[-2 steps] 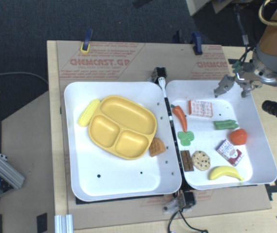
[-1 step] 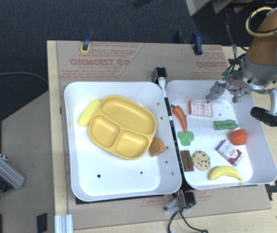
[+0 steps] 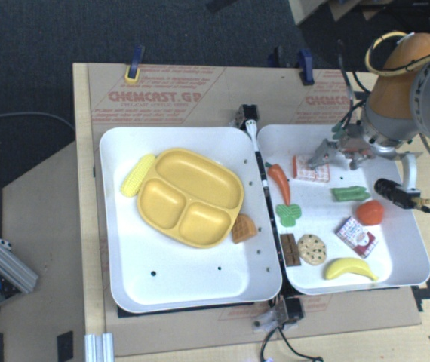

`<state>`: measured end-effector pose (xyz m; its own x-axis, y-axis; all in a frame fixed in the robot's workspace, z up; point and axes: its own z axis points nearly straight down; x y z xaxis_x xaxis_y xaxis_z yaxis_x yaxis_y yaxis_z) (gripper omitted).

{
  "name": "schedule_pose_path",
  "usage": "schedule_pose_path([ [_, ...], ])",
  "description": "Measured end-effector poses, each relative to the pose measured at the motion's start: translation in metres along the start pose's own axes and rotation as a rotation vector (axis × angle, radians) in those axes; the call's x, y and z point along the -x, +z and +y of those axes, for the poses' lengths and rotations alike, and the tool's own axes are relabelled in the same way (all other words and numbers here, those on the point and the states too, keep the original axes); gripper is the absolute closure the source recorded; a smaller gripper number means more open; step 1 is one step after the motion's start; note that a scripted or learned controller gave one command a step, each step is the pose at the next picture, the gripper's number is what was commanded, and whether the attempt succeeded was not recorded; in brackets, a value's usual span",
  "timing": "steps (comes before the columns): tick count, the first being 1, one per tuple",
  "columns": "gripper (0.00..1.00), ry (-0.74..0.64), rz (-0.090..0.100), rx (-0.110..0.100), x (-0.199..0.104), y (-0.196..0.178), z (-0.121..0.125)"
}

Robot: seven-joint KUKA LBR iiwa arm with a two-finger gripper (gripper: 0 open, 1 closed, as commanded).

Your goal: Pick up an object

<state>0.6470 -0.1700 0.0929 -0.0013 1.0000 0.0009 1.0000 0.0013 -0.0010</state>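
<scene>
My gripper (image 3: 342,157) hangs over the far part of the right bin (image 3: 411,247), its fingers spread open with nothing between them. Just left of it, and lower, lies a white and red packet (image 3: 311,170). A green pod (image 3: 349,194) lies just in front of the gripper and a red tomato (image 3: 370,213) farther front right. Along this bin's left side are a carrot (image 3: 277,181), a green broccoli piece (image 3: 288,214) and a chocolate bar (image 3: 290,249). A cookie (image 3: 312,249), a red and white pouch (image 3: 355,234) and a banana (image 3: 351,270) lie near the front.
The left bin (image 3: 124,270) holds a yellow divided plate (image 3: 188,196), a corn cob (image 3: 138,174) at the plate's left edge and a brown pastry (image 3: 244,228) at its right. A black part (image 3: 396,193) juts over the right bin's right side. The arm (image 3: 407,81) comes in from the upper right.
</scene>
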Motion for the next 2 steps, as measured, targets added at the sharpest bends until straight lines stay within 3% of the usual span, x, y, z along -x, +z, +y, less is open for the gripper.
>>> schedule_pose_path([
  [1,1.0,-0.002,-0.001,0.009,0.0,-0.016,0.003],
  [2,1.0,0.0,-0.003,0.008,-0.003,-0.063,0.012],
])
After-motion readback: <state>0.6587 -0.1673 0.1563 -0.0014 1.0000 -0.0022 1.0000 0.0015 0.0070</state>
